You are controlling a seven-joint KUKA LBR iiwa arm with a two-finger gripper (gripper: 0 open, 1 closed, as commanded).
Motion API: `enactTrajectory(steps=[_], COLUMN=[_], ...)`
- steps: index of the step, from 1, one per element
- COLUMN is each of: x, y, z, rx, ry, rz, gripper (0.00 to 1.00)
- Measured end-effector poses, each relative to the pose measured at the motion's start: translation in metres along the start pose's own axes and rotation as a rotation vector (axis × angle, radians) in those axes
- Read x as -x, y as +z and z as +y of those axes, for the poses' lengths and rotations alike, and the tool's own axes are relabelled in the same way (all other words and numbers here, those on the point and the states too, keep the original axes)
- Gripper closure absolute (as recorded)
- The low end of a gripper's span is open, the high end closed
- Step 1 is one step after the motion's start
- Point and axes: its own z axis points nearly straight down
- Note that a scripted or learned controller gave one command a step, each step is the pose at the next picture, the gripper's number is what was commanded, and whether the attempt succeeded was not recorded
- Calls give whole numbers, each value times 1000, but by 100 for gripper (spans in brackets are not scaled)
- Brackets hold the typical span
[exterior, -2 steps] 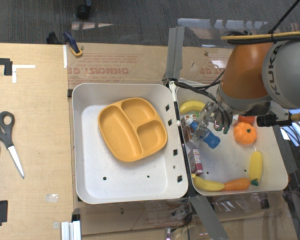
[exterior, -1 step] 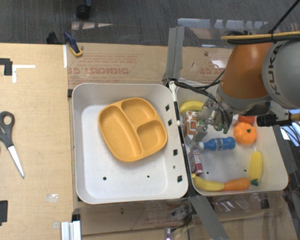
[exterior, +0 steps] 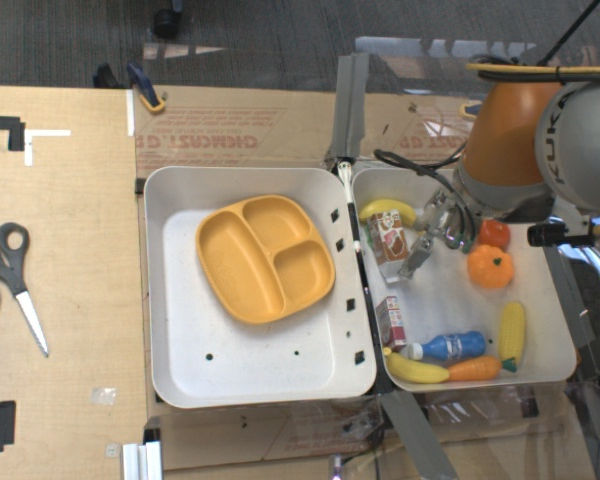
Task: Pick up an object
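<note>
Gripper [exterior: 420, 258] low in right bin [exterior: 555, 363], finger state unreadable, nothing visibly held; could clip snack packet [exterior: 390, 238] or banana [exterior: 387, 210] and miss

The grey arm [exterior: 580, 138] shows the letters "KU" on its casing. The cardboard sheet [exterior: 235, 128] behind the left bin [exterior: 170, 298] carries upside-down red print, illegible.

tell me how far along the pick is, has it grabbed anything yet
Done: the arm has reached into the right bin, with the tool low beside the small snack packet and a banana. In hand: nothing visibly held. Left: grasping and lifting. The orange, blue bottle and carrot lie untouched.
</note>
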Motion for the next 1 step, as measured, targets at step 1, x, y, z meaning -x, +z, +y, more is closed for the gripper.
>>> enactTrajectory(steps=[1], x=[29], y=[8], z=[17], rx=[-13], ry=[195], rz=[18], gripper=[0])
